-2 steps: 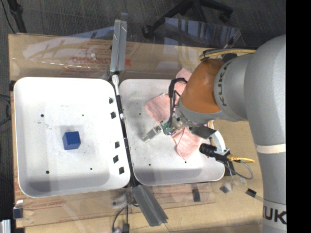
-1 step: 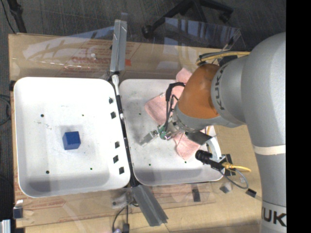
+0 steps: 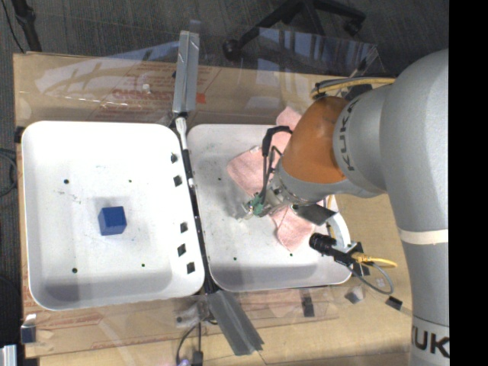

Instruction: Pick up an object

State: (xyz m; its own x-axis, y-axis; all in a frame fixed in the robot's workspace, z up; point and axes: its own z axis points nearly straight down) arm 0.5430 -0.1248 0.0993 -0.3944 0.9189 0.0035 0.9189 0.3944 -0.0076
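- Reaching down into the right bin, the gripper sits low beside a pink cloth that lies partly under the arm.
- Whether it is apart or together I cannot tell.
- A blue cube lies alone in the left bin, well apart from it.
- Risk, as I judge it: soft cloth may slip free or bunch, so a lift comes up bare.
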